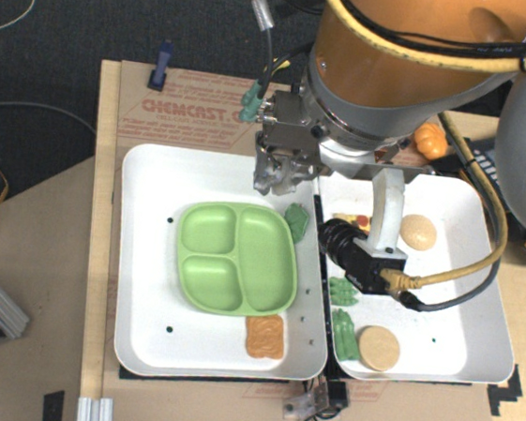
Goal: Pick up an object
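The gripper (277, 173) hangs over the back edge of the left bin (142, 238), just behind the green divided plate (237, 257); I cannot tell its state from here. An orange waffle piece (266, 336) lies by the front rim. Bare white floor runs along the left side.
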`<action>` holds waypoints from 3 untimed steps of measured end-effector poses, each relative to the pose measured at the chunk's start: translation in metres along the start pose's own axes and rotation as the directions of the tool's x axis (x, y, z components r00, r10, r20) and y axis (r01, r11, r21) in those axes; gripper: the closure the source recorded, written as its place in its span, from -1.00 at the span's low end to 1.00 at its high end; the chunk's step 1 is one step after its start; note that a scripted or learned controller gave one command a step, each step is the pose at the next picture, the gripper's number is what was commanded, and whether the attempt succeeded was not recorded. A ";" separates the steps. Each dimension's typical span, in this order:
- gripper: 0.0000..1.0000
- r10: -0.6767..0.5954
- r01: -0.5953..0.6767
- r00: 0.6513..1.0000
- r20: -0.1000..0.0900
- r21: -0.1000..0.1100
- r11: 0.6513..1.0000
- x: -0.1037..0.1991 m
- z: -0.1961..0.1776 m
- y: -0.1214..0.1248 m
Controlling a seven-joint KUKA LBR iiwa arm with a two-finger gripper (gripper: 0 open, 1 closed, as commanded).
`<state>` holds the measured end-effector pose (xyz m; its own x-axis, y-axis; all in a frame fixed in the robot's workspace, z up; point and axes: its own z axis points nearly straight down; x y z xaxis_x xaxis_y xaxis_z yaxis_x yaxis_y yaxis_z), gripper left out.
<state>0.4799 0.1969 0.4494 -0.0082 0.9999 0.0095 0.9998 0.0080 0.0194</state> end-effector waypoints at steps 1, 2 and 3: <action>1.00 0.011 -0.012 1.000 0.017 0.037 0.999 -0.021 0.166 -0.005; 1.00 0.016 -0.016 1.000 0.008 0.006 1.000 -0.087 0.062 -0.001; 1.00 0.004 -0.004 1.000 0.006 0.011 1.000 -0.055 0.004 -0.001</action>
